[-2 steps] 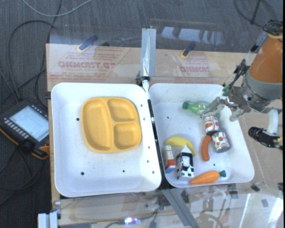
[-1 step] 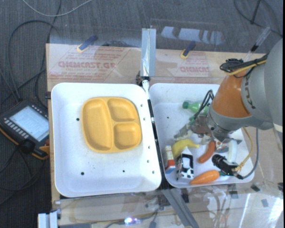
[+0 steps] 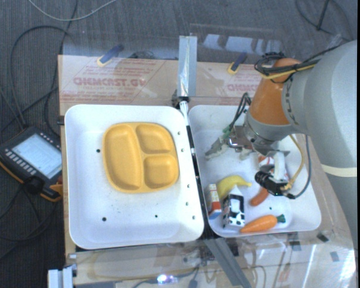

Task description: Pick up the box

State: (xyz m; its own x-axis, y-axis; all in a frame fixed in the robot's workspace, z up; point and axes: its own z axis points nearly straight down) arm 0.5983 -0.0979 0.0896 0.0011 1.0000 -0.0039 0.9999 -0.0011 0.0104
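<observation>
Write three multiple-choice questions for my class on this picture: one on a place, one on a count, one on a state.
1. Where is the yellow plate?
A. in the left-hand bin
B. in the right-hand bin
C. on the floor

2. How many compartments does the plate have?
A. two
B. three
C. four

3. What is the state of the box?
A. lifted by the gripper
B. resting in the right-hand bin near the banana
C. lying on the plate

Answers:
1 A: the plate sits in the middle of the left-hand bin.
2 B: it has one long compartment and two smaller ones.
3 B: the box rests on the bin floor, apart from the gripper.
</observation>
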